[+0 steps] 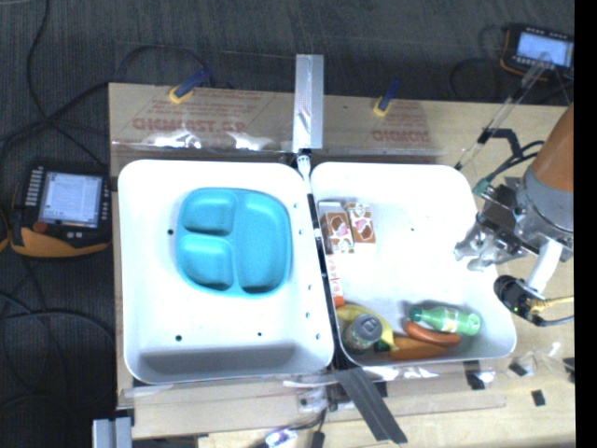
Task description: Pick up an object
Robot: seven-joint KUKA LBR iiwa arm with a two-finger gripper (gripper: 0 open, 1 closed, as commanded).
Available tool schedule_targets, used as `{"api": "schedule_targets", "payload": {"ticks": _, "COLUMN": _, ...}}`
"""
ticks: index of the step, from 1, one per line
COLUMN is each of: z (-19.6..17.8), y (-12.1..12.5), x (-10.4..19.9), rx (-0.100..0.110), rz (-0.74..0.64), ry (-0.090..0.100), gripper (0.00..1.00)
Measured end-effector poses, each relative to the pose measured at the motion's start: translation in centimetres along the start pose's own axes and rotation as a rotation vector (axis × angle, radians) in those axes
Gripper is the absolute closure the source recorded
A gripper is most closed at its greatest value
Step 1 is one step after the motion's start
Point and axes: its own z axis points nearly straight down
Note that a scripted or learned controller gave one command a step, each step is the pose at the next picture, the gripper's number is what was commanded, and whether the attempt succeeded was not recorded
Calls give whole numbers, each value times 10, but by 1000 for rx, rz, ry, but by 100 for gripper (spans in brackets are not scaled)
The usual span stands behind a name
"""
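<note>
The right bin [410, 180] holds a small brown and white snack box [347, 226] near its left wall. Along its front lie a green bottle [446, 320], an orange carrot-like piece [424, 344] and a yellow item with a grey round cap [363, 329]. My gripper [479, 247] hangs at the bin's right rim, above and right of the bottle, with nothing visible between its fingers.
The left bin [149, 343] carries a blue divided plate [233, 239]. A metal post [308, 110] rises behind the divider between the bins. Handheld screens lie at the far left [65, 199] and top right [541, 49]. Cables run by the arm.
</note>
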Motion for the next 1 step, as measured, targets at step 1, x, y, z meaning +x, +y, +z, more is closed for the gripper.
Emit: {"api": "schedule_targets", "payload": {"ticks": 1, "z": -40, "y": 8, "x": -22, "rx": 0, "rz": -92, "ry": 1, "gripper": 100}}
